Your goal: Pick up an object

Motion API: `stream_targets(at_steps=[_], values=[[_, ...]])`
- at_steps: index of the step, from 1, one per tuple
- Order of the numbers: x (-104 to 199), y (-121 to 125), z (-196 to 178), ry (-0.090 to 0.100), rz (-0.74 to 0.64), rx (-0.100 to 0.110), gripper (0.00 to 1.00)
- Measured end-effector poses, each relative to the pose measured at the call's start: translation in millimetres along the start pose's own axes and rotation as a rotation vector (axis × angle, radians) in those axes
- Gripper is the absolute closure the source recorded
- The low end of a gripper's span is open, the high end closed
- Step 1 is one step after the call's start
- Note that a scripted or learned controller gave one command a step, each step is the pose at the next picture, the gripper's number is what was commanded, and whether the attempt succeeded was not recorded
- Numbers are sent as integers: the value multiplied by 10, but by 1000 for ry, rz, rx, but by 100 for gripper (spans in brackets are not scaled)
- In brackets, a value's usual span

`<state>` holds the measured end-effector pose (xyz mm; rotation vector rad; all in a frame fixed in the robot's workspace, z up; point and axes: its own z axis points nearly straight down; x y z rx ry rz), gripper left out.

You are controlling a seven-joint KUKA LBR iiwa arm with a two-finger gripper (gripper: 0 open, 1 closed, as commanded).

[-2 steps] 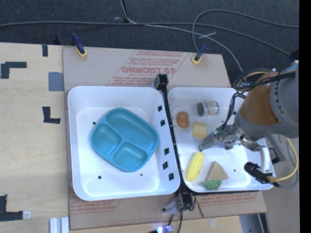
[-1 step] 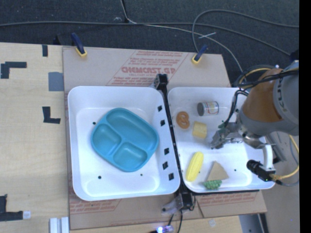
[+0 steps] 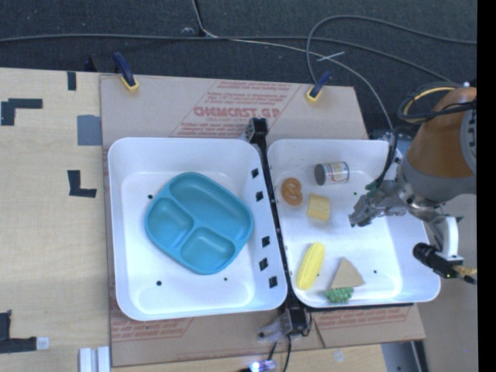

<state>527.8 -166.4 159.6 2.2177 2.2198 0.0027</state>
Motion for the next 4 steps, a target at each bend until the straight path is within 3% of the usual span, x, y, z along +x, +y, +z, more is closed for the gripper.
stream_targets(at_steps=[1, 3, 4], values=[[0, 14, -450, 0, -1, 0, 100], [1061, 300, -613, 3, -7, 4, 100], [1557, 515, -509, 3, -6, 6, 100]])
